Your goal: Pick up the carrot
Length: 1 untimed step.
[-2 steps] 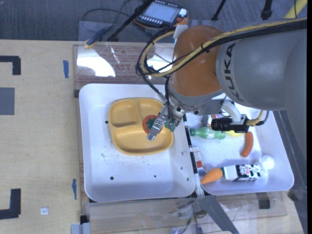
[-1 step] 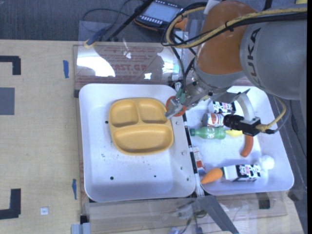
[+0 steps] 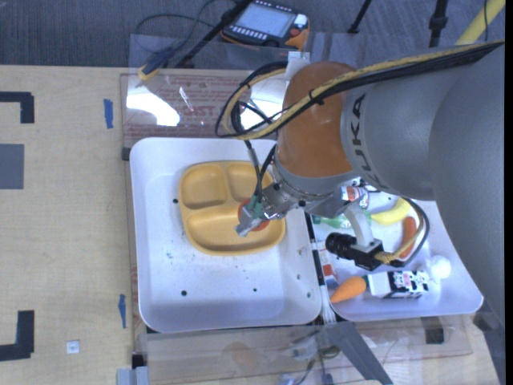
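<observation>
Now, carrot (image 3: 349,290): right of the yellow tray (image 3: 210,199); we judge it light, stiff, slippery; grasp mid-body.
Gripper (image 3: 255,219): over the tray; we cannot tell its state.

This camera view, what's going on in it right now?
A grey and orange robot arm reaches in over two white bins. Its end effector sits low over a yellow divided tray in the left bin. The carrot lies in the right bin, near its front edge beside a small carton, well away from the end effector.
</observation>
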{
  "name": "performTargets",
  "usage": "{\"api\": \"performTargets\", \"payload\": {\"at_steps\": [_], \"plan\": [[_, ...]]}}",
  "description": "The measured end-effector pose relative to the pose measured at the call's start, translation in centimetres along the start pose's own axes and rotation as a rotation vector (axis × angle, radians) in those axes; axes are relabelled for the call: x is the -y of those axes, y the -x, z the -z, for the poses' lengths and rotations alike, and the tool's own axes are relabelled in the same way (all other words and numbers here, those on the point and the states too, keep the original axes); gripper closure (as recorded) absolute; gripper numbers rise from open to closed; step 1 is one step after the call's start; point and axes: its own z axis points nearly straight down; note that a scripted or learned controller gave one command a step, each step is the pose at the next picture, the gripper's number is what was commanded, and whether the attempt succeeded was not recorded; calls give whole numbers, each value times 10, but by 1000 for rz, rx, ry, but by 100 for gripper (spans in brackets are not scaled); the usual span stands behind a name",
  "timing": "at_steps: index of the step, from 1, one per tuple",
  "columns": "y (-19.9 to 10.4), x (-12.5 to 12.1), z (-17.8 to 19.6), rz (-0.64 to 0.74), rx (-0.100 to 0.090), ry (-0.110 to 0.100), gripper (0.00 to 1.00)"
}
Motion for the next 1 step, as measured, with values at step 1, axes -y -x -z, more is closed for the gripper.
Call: {"api": "performTargets", "payload": {"at_steps": [1], "plan": [[113,-54,-1,48,2,3,100]]}}
